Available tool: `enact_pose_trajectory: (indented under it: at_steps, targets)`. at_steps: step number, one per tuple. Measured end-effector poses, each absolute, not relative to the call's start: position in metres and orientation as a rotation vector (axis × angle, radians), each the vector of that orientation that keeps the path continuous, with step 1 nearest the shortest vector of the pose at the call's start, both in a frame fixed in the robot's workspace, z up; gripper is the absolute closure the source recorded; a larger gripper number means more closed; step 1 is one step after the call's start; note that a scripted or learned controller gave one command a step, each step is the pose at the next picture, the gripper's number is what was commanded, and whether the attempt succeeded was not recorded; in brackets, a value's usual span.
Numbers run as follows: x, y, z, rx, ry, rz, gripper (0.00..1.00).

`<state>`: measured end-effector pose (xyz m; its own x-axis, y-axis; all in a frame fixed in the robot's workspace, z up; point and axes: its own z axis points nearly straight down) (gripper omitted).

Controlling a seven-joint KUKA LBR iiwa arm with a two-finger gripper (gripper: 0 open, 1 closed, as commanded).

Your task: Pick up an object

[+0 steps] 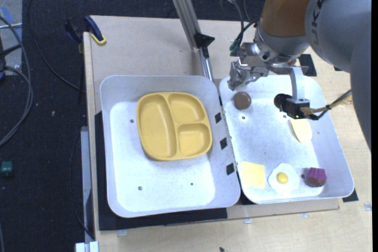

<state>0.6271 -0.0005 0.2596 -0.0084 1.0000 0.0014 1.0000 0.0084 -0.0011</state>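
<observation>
Now gripper (pixel 241 81) (finger state unclear) over brown ball (pixel 242 101), near right bin (pixel 336 156) rim.

The gripper (pixel 240 83) is hanging over the far left corner of the right bin (pixel 331 144), just above a small brown round object (pixel 242 101). A yellow divided plate (pixel 175 125) is lying in the left bin (pixel 118 186), while a yellow square (pixel 253 174), a fried egg (pixel 282 178) and a purple piece (pixel 315 176) are sitting along the right bin's near edge.

Small round brown object (pixel 241 101) lying flat in right bin (pixel 331 144), upper-left corner, just below gripper (pixel 240 81).
</observation>
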Motion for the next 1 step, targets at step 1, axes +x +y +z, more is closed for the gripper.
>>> enact_pose_trajectory:
  at_steps: [1]
  targets:
    - [0.6117,0.0491,0.2618,-2.210,-2.229,0.000,1.00]
